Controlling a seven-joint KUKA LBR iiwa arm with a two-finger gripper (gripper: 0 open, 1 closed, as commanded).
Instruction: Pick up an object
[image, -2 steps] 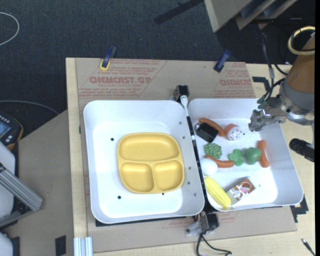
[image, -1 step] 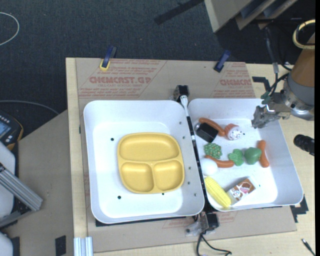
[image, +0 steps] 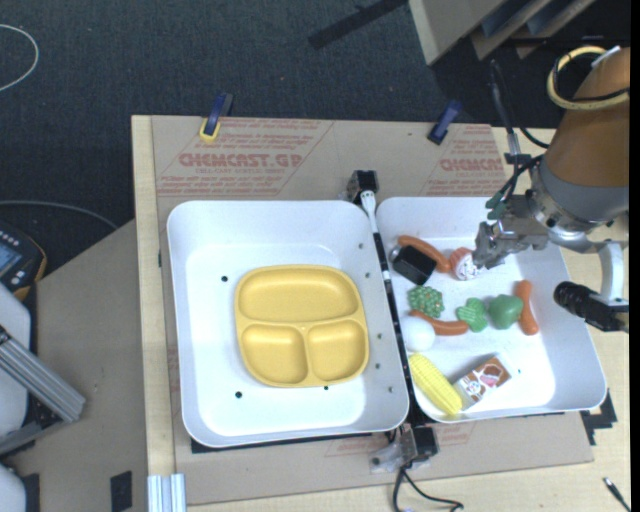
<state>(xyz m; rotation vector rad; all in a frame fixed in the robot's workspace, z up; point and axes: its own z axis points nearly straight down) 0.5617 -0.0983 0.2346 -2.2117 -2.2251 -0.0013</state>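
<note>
Nearest me, I see a yellow plastic corn cob (image: 436, 386) and a small printed packet (image: 483, 379) in the right white bin (image: 575, 385). Farther back, I judge the gripper (image: 487, 250) is descending toward a small red-and-white object (image: 463, 265); its grip state I cannot tell. Next it needs centring over the piece.

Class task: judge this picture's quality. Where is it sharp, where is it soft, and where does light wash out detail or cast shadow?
Camera view: the yellow tray and bin rims are fairly sharp; the gripper and small toys look soft; the left bin is bright white with little surface detail; the floor beyond the bench is dark; shadows are faint and soft.
</note>
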